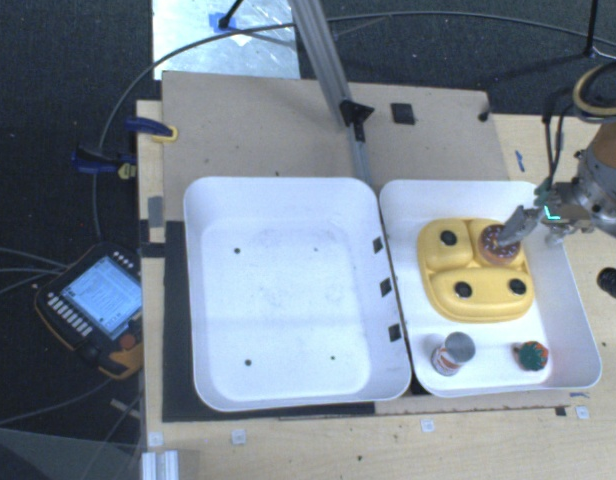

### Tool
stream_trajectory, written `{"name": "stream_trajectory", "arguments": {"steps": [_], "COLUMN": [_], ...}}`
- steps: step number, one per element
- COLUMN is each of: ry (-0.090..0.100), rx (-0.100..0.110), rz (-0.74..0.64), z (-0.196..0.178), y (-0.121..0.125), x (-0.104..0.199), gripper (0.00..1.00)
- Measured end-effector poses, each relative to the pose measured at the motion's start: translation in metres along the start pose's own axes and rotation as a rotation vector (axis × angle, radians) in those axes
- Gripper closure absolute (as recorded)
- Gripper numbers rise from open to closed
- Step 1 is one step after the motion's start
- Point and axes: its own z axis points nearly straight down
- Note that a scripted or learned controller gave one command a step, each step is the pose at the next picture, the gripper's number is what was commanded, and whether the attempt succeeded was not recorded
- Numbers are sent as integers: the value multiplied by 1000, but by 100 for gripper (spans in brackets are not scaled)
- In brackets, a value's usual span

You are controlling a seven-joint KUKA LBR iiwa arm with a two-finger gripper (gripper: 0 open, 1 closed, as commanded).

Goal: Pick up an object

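The right bin point(568, 298) holds a large yellow moulded object point(468, 273) with dark dots in its rounded lobes. A brownish round piece point(496, 249) sits on its upper right lobe. My gripper point(512, 229) reaches in from the right and its tip is right over that brownish piece, at or very near its top. A small grey and red cylinder point(453, 353) stands near the bin's front wall. To its right lies a small green and orange object point(531, 355).
The left bin point(203, 268) adjoins the right one along a shared wall with black clips. A grey pole point(323, 48) slants over the bench's back. A teach pendant point(93, 303) lies on the floor at left.
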Motion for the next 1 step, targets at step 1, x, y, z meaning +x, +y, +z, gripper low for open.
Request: {"name": "stream_trajectory", "arguments": {"steps": [1], "ry": [-1], "rx": [-3], "rz": [-1], "z": [-1], "y": [1], "x": [0], "gripper": [0]}}
